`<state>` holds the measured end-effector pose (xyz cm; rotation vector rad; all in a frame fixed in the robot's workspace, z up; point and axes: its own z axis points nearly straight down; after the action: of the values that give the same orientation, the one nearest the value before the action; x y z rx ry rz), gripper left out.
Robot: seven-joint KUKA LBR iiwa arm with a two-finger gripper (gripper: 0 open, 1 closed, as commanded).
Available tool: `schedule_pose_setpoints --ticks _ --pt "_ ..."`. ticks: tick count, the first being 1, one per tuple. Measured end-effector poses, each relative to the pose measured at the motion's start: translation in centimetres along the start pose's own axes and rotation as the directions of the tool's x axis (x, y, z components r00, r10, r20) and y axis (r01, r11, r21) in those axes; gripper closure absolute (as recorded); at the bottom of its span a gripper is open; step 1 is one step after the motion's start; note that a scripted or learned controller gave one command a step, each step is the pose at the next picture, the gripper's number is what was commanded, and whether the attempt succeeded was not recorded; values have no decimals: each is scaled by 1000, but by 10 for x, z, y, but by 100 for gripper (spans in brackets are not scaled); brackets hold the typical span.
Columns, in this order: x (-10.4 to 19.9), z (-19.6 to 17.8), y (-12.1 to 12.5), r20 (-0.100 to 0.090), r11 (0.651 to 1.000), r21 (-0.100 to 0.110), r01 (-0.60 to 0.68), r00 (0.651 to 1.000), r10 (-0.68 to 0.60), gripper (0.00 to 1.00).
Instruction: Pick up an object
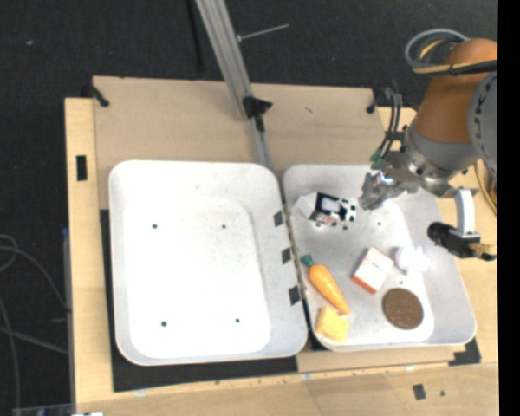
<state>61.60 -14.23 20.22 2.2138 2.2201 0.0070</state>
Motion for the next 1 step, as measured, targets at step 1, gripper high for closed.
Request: schedule_pose_setpoints --ticks 1 --pt "-1 -55 2 0 1000 0 1 1000 -1 100"
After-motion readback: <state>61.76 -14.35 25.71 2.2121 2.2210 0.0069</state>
